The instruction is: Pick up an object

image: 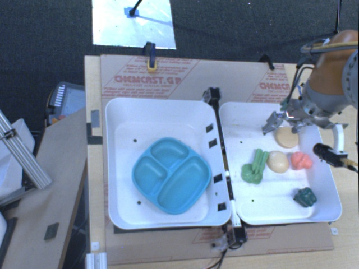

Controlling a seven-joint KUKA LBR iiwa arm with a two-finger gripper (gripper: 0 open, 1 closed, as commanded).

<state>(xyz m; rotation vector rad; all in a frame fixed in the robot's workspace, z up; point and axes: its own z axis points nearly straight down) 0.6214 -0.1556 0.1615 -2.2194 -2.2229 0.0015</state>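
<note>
End effector [283, 122] spread wide, holding nothing, above beige object [286, 138] near right bin's [269, 214] far edge.

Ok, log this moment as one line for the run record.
arm: over right bin | tool: above beige item | grasp: none seen | left bin: blue plate | task: pending

Two white bins [120, 122], the left with a sky-blue divided plate [170, 174], the right with a green toy [256, 166], cream oval [277, 161], tan disc [286, 138], salmon-pink lump [302, 161] and dark green piece [305, 196]; grey arm [336, 72], orange-banded.
</note>
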